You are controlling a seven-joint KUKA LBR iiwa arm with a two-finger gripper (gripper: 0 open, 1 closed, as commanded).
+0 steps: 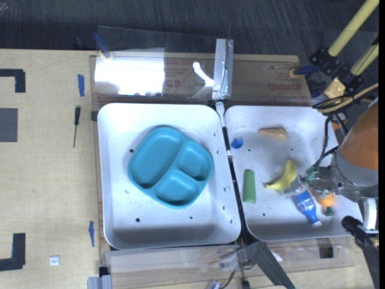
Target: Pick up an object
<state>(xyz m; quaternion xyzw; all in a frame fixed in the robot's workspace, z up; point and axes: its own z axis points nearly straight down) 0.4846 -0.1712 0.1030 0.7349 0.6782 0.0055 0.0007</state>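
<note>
Behind arm (361, 152), half-hidden blue tube (307, 206)

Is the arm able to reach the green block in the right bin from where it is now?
Probably yes. The green block lies alone near the divider; the banana lies apart from it, toward the arm, which could pass above it.

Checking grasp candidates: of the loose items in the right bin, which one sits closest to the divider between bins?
The small blue object. It lies right beside the divider, upper left of the right bin; the green block sits slightly farther in, the banana farther still.
</note>
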